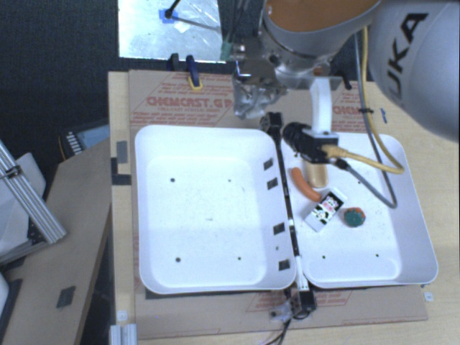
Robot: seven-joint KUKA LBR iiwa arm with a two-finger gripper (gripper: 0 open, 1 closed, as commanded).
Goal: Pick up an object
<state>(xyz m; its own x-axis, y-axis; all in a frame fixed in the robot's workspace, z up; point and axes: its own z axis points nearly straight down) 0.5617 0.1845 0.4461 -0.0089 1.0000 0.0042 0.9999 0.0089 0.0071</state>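
Here, seen from above and at a slant, two shallow white bins sit side by side on a bench covered with brown cardboard printed in red lettering. The left bin (205,207) has a bare white floor with a few small dark dots. The right bin (374,254) holds three small objects grouped near its upper middle: an orange carrot-shaped piece (305,183) lying at a slant, a small white card-like packet (325,210) with dark and pink markings just below and to the right of it, and a round teal ball with a brownish patch (353,217) just to the right of the packet. The packet and the carrot-shaped piece lie very near each other; whether they touch cannot be told.

The grey arm with its orange band (320,6) fills the upper right and reaches down over the back edge of the right bin. Its gripper (314,172) hangs just above the top end of the carrot-shaped piece, below a black fitting with a white upright piece and a yellow cable curving off to the right. Whether the gripper is apart or together cannot be told from this angle, and no object is seen between its tips.
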